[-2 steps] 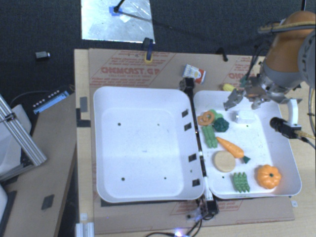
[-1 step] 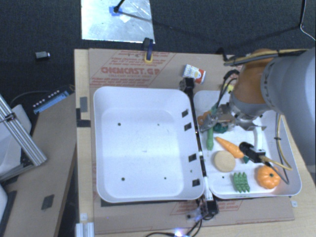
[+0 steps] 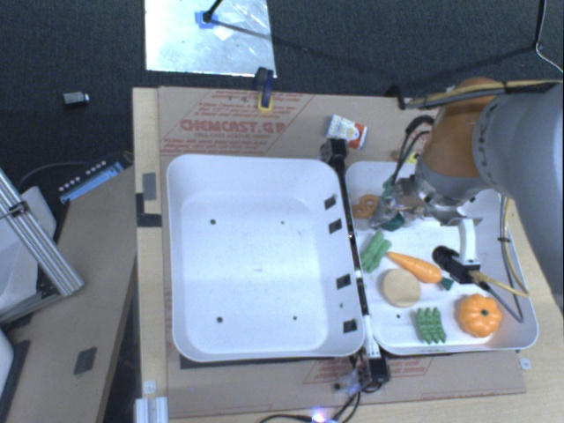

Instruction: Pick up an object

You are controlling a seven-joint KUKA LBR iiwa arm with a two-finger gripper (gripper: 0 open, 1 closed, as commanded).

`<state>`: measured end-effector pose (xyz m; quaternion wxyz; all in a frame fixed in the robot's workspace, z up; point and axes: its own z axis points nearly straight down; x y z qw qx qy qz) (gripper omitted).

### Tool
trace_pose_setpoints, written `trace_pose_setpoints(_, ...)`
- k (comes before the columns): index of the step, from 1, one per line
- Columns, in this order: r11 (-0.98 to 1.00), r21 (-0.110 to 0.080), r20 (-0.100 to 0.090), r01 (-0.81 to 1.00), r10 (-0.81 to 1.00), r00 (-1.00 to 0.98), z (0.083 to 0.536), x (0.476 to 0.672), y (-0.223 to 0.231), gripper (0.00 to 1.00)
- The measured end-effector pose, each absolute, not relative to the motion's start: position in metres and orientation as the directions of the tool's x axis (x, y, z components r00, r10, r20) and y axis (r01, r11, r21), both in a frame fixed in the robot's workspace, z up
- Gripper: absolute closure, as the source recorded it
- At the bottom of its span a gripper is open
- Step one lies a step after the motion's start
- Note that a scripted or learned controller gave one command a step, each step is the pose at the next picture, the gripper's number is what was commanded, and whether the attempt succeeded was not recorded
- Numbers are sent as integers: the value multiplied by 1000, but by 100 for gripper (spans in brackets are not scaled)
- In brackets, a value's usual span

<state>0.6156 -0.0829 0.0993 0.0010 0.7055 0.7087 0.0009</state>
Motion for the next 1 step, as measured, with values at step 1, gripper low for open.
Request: trace_pose_setpoints(1, 11, 6, 4, 1000, 1000, -11, 190, 575, -3, 100)
